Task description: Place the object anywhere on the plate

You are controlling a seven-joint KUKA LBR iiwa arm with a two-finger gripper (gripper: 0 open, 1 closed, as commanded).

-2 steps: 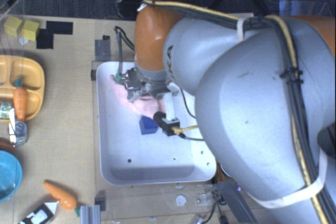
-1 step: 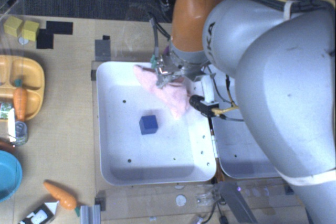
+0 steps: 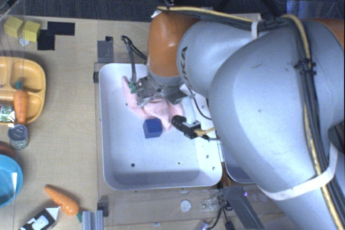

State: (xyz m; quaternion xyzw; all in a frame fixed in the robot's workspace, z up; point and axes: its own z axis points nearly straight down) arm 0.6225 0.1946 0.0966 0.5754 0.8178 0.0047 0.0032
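A small blue cube (image 3: 152, 127) lies in the left white bin (image 3: 124, 164), at the near-left edge of a pale pink plate (image 3: 159, 109). It touches or overlaps the plate's rim, and I cannot tell which. My gripper (image 3: 144, 90) hangs low over the far-left part of the plate, up and slightly left of the cube. The orange wrist band (image 3: 164, 46) and the grey arm hide the plate's far and right sides. Nothing shows held in the gripper.
The arm covers nearly all of the right bin (image 3: 237, 175). Left of the bins stand a yellow divided tray (image 3: 29, 78) with a carrot (image 3: 20, 106), a small can (image 3: 18, 136) and a blue bowl (image 3: 8, 180). Another carrot (image 3: 63, 200) lies at the near left.
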